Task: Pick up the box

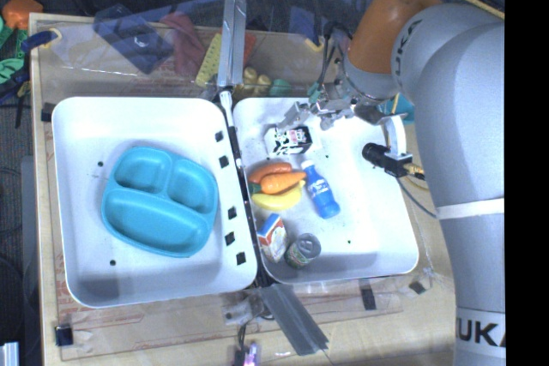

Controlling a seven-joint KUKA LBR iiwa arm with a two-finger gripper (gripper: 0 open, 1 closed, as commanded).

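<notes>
A small black-and-white patterned box [290,139] lies in the right bin [377,210] near its back left corner. My gripper [312,114] hovers just behind and to the right of that box, fingers spread open with nothing between them. Near the bin's front, a second small carton [272,236] in white, red and blue lies beside a tin can [303,249].
An orange carrot [278,179], a yellow banana [278,200] and a blue bottle [321,191] lie in the middle of the right bin. The left bin [77,184] holds a blue divided plate [160,200]. My arm [446,99] covers the right bin's right side.
</notes>
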